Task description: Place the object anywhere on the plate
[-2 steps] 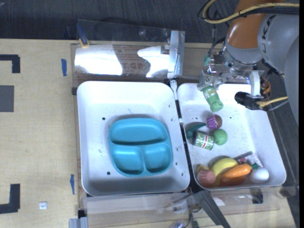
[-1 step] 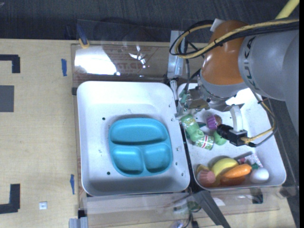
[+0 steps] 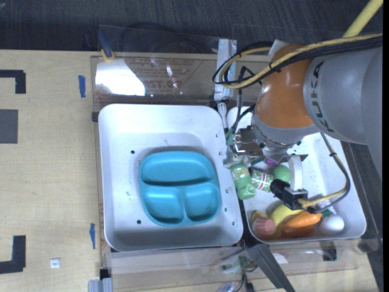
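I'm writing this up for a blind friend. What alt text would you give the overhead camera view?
A grey robot arm with an orange band reaches from the right over the right shallow white bin, which holds a jumble of small colourful toy foods. In the left white bin sits a blue plastic plate with three compartments, nothing on it.

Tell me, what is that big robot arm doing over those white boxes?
The grey and orange robot arm is reaching down into the right white bin, which holds a pile of toy food. It is meant to put one item on the blue divided plastic plate in the left white bin. That plate has no food on it.
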You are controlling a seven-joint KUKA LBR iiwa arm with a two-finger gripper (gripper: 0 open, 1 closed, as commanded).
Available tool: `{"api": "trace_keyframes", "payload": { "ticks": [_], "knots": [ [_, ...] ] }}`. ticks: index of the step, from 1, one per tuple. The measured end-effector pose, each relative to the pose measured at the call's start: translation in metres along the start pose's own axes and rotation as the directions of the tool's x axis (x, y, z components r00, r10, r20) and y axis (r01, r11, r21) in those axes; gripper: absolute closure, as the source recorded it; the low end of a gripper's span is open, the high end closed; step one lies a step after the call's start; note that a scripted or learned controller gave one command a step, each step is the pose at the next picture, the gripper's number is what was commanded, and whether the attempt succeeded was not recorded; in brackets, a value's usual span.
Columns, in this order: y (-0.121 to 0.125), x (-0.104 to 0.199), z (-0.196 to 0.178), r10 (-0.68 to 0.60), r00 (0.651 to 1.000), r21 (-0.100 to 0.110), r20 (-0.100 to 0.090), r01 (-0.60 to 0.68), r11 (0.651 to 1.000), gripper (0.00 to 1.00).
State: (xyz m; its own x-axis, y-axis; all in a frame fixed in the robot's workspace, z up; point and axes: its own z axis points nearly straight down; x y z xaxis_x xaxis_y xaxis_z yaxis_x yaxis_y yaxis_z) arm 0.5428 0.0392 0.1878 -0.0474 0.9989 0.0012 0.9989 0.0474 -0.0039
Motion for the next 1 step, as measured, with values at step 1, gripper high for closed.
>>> {"api": "trace_keyframes", "payload": {
  "ticks": [1],
  "knots": [
    [-0.0065, 0.0729, 0.0084, 0.2, 0.98, -0.001, 0.0, -0.2, 0.98, 1.0]
  ]
}}
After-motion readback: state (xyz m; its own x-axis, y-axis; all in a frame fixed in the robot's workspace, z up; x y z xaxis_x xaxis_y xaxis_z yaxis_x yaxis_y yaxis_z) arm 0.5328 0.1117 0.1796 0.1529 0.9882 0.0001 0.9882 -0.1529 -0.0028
